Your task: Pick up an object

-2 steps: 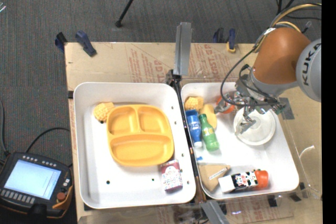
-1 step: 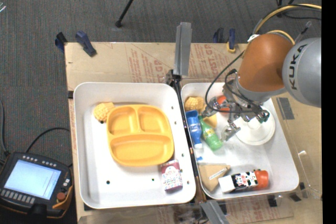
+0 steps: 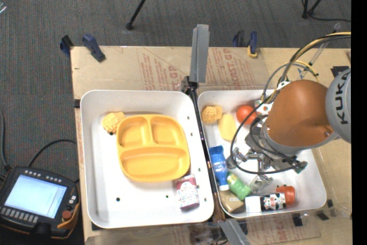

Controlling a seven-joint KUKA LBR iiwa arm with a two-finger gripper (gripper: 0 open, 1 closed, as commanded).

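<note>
The gripper (image 3: 259, 172) hangs low in the right white bin (image 3: 318, 181), over its middle; whether it is open or closed cannot be told. Near it lie a blue bottle (image 3: 217, 163), a green bottle (image 3: 238, 186) and a white bottle with an orange cap (image 3: 271, 201) along the bin's near edge. A yellow divided plate (image 3: 153, 148) fills the middle of the left white bin (image 3: 100, 181).

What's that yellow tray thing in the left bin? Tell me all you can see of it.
The yellow divided plate looks like smooth plastic, with rounded corners and three compartments: two small at the far side, one long at the near side. It lies flat, right way up, in the left bin. A small pink-and-white carton sits by its near right corner.
</note>
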